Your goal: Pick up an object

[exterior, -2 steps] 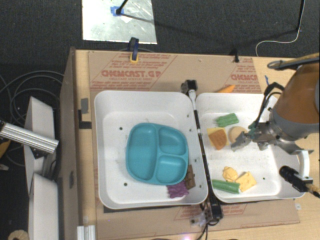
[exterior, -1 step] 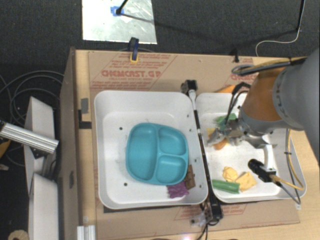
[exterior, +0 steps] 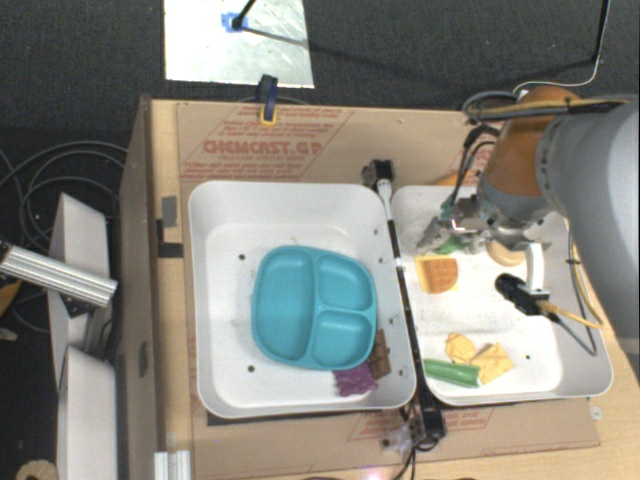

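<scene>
The gripper hangs over the far left part of the right bin. An orange block lies on the bin floor just below the fingers; contact cannot be confirmed. Whether the fingers are spread or clenched cannot be determined, since the wrist hides them. A green stick and yellow pieces lie nearer the front rim, well apart.

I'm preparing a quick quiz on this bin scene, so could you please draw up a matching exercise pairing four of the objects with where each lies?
Things:
1. teal divided plastic plate
2. purple crumpled object
3. green stick-shaped object
4. orange block

Places:
A. right bin, near front edge
B. left bin, centre
C. right bin, just below the gripper
D. left bin, front corner by the divider

Pairs: 1-B, 2-D, 3-A, 4-C
</scene>
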You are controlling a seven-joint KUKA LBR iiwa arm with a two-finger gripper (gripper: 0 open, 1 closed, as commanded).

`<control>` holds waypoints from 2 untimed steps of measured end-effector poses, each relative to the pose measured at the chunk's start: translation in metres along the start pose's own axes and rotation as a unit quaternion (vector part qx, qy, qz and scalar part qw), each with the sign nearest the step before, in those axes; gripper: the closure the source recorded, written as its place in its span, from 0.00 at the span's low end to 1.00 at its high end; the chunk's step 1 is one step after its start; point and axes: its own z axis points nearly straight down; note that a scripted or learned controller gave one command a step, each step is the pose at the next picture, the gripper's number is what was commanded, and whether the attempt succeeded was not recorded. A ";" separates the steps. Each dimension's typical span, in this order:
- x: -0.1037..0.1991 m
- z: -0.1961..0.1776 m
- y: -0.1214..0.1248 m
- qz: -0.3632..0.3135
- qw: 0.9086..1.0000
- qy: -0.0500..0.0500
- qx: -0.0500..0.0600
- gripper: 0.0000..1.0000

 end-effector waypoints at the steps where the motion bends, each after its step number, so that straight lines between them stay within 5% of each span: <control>1: -0.003 0.001 -0.050 0.003 1.000 0.001 0.005 0.00; 2: -0.009 -0.004 -0.147 0.005 1.000 0.001 0.007 0.00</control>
